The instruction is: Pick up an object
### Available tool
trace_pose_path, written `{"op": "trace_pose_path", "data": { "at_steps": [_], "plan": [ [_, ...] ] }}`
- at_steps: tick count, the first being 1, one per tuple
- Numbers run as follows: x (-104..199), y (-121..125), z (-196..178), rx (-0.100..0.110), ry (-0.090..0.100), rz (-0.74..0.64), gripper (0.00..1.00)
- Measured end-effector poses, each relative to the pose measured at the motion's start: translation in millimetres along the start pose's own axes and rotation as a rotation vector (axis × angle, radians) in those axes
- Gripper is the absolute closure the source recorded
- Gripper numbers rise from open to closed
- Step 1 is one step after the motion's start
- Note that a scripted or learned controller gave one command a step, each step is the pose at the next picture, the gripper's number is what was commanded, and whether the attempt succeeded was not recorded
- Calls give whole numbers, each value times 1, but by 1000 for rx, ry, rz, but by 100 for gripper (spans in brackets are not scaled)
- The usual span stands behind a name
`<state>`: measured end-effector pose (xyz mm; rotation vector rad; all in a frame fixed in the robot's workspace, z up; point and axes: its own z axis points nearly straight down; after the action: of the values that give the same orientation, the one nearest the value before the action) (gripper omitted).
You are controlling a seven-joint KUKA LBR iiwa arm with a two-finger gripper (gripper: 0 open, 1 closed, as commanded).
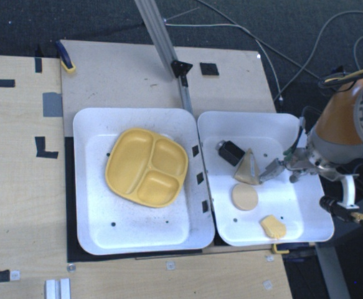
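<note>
Reaching into the right-hand shallow white bin (pixel 293 124), the two-finger gripper (pixel 269 170) has fingers slightly parted, nothing btwn them, tips just beside a beige wedge-shaped block (pixel 248 169). Nearby: small black rectangular block (pixel 231 152) up-left of wedge, round tan disc (pixel 245 197) below it, yellow lumpy piece (pixel 273 227) near front edge. Left bin (pixel 84 167) holds a yellow compartmented plastic tray (pixel 147 166).

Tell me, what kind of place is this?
Probably a robot test lab. A robot arm reaches over a bench with two white bins, cables trail across the floor, and one bin holds a yellow divided plate.
</note>
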<state>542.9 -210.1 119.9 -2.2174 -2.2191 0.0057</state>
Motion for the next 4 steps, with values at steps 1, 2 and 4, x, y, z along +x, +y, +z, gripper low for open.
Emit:
{"op": "trace_pose_path", "data": {
  "at_steps": [1, 2, 4],
  "plan": [
    [-1, 3, 31, -8, 1, 0, 0],
    [-1, 3, 21, -16, -6, -1, 100],
    [0, 12, -75, -9, -2, 0, 100]
  ]
}}
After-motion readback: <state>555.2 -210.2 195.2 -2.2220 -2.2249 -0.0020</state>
